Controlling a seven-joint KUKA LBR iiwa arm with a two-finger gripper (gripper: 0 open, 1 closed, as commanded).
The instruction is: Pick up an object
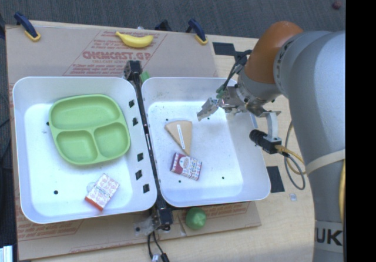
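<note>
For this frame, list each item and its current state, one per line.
gripper: above the right bin, nothing between its fingers
cheese wedge: lying flat in the right bin
red packet: flat in the right bin, below the wedge
green tray: right side up, in the left bin
second packet: flat in the left bin

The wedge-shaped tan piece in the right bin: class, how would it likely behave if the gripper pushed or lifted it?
The tan wedge lies flat on a broad face, so a push would probably slide it, not roll it. It looks like a rigid toy piece, likely light. Its tapering sides may let fingers slip toward the narrow end.
</note>
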